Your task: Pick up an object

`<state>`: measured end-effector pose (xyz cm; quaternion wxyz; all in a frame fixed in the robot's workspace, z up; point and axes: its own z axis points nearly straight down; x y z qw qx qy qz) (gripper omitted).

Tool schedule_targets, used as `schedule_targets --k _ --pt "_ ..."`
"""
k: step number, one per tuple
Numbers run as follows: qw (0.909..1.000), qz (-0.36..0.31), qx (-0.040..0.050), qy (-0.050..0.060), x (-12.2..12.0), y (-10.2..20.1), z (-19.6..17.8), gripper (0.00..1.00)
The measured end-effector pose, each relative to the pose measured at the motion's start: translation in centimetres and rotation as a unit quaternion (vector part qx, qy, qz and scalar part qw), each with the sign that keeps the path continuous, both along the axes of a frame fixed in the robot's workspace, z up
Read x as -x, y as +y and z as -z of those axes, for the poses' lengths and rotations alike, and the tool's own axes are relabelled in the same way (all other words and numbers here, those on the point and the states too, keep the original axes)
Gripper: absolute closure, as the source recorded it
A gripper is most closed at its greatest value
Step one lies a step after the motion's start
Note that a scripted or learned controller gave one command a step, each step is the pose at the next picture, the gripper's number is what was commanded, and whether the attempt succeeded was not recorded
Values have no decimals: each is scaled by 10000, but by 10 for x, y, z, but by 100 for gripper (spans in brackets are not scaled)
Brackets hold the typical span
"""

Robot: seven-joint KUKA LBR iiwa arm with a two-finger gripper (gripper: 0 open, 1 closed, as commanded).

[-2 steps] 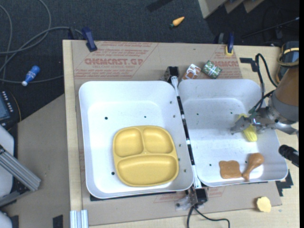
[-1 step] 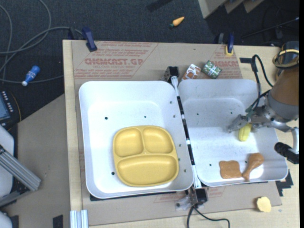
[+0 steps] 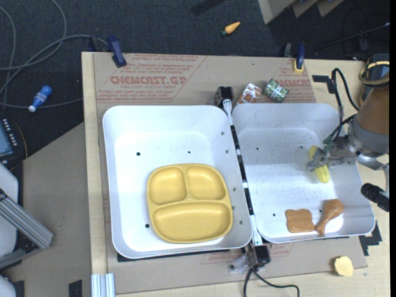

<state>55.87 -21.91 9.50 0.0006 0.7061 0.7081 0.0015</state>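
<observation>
Board under the bins [image 3: 154, 79] carries red print, readable as "CHEMCAST GP" with smaller lines below too fine to read; the same print repeats near the far right corner, partly covered. The gripper [image 3: 322, 159] sits low in the right bin [image 3: 278, 135], fingers down on a small yellow object [image 3: 322, 173] — probably a toy corn or banana, too small to tell. Whether the fingers are spread or pinched onto it cannot be told: the metal parts blur together and the wrist hides the tips. Nearer the camera from the fingers, on the same bin floor, lie a toast-like brown slice [image 3: 299, 221] and a drumstick-shaped piece [image 3: 330, 215], just beside each other, apart from the gripper. Beyond the fingers, outside the bin's far rim, a small can [image 3: 276, 91] and a packet [image 3: 250, 93] with labels (unreadable). Well to the left of the fingers, the left bin [image 3: 124, 141] holds a yellow three-compartment tray [image 3: 189, 203]. The arm [image 3: 374, 116] is cut off at the right edge — orange band partly visible. A yellow lump [image 3: 343, 265] lies on the board outside the near right corner.
</observation>
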Motion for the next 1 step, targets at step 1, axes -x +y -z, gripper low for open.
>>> schedule_targets --k 1 --pt "10000 -48 7 -80 -60 92 -123 100"
